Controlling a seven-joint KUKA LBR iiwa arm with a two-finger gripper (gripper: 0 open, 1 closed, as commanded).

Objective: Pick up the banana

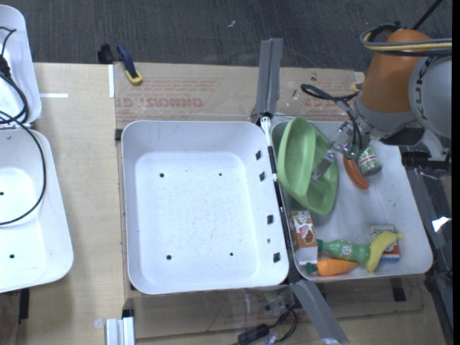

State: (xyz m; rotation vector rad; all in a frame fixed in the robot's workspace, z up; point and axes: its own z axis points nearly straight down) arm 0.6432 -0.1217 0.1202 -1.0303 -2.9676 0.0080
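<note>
Near front right corner of right bin: banana, long axis steeply slanted, touching green bottle. Jaws over green bowl, toward bin's far left. Jaw opening: cannot tell. Banana lies toward front, rightward of jaws, well apart.

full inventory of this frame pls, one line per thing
banana: 1, yellow, right bin, near corner
green bowl: 1, tilted at right bin's left wall
carrots: 2, orange, one at near edge, one under the wrist
green bottle: 1, lying beside banana
small carton: 1, red and white, by left wall
can: 1, by the wrist
bins: 2, white
clamp: 1, blue and yellow, far bench edge
arm: grey and orange
tool: over the bowl
</note>
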